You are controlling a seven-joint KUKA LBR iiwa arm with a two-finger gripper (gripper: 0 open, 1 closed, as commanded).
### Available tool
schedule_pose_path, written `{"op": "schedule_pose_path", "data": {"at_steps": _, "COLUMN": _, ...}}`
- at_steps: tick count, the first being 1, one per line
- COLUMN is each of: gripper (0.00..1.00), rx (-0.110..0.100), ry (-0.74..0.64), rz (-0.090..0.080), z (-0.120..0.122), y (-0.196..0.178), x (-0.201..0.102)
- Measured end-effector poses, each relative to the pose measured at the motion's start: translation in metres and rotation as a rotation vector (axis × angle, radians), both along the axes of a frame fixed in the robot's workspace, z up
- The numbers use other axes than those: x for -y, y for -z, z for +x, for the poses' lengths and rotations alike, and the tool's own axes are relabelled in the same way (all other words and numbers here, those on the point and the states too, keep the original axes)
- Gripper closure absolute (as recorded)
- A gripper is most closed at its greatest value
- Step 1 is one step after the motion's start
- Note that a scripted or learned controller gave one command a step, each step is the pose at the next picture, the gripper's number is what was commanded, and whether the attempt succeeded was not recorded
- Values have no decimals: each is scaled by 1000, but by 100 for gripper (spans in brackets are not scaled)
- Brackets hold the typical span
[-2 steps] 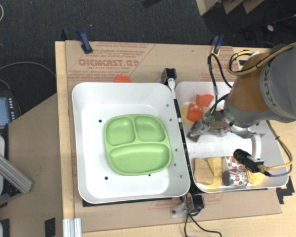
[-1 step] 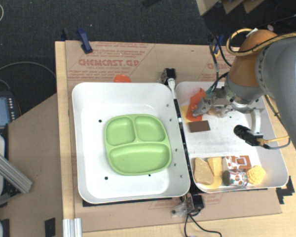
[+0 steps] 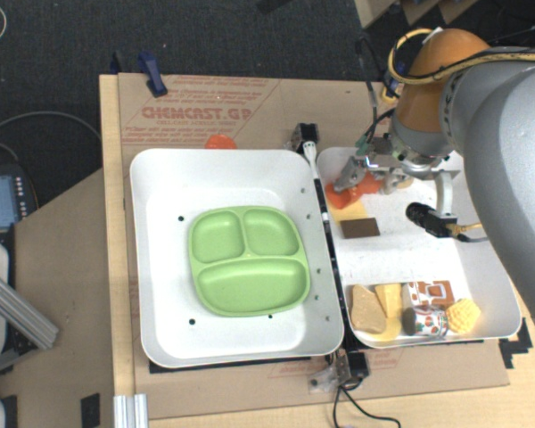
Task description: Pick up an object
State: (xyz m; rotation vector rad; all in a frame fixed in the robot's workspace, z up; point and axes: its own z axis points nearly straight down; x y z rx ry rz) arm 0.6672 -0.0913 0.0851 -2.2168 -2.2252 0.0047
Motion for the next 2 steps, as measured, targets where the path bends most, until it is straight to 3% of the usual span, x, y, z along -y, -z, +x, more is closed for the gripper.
{"op": "schedule_pose_path", "data": {"at_steps": 1, "gripper": 100, "rx": 9, "ry": 3, "rz": -2, "z": 1, "y": -14, "x": 2}}
{"op": "schedule_pose_path", "data": {"at_steps": 2, "gripper": 100, "rx": 8, "ry": -2, "rz": 3, "z": -60, "y": -106, "x": -82}}
